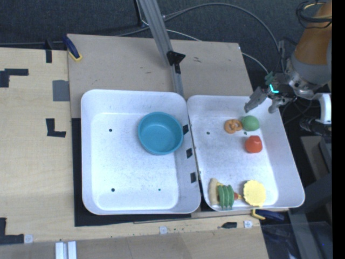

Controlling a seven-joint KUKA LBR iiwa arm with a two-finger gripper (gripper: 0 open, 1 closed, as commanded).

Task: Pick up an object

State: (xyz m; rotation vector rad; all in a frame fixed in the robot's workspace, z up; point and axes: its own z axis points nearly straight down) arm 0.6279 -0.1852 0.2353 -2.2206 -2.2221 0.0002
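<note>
Green ball [250, 123] in the right bin [215, 161] looks the handiest pick: it lies nearest the end effector [262, 100], which hovers released above the bin's far right corner, fingers spread with nothing between them. The ball touches an orange ring-shaped toy [233, 125] on one side, with a red block [253, 144] just beside it, so a good descent would be straight down, centred on the ball, fingers set to straddle it clear of both neighbours before closing.
</note>
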